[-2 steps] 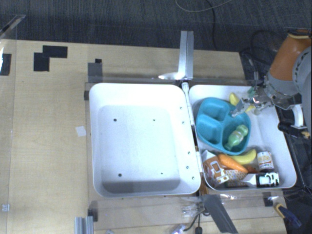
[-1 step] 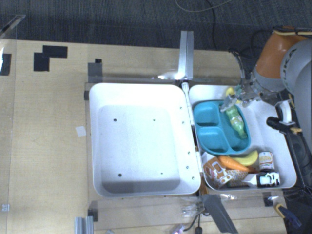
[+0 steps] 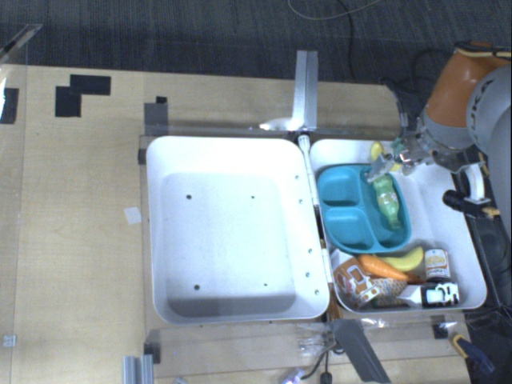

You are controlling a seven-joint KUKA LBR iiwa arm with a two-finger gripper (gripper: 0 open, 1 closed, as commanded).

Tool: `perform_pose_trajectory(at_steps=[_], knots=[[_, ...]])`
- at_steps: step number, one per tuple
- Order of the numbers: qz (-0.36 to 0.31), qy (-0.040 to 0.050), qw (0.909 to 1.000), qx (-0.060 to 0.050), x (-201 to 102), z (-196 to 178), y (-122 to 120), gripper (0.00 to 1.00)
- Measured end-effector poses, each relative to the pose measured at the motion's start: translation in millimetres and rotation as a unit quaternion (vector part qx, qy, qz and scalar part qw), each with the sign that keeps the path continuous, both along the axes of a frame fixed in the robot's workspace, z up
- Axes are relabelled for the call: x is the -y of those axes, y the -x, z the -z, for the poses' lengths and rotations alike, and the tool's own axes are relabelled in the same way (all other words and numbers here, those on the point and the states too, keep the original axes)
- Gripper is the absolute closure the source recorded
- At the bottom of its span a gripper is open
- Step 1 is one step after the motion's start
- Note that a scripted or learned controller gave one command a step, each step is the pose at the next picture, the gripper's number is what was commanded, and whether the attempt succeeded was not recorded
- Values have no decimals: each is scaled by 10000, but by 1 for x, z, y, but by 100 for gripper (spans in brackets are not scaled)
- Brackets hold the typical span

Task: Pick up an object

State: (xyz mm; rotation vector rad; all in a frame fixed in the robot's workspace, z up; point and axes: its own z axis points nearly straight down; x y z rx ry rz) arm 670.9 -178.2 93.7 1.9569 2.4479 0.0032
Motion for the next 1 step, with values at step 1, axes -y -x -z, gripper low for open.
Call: perform_pose_trajectory(at_steps=[1], knots=[[-31, -5, 10000, -5, -2, -13, -1, 100]])
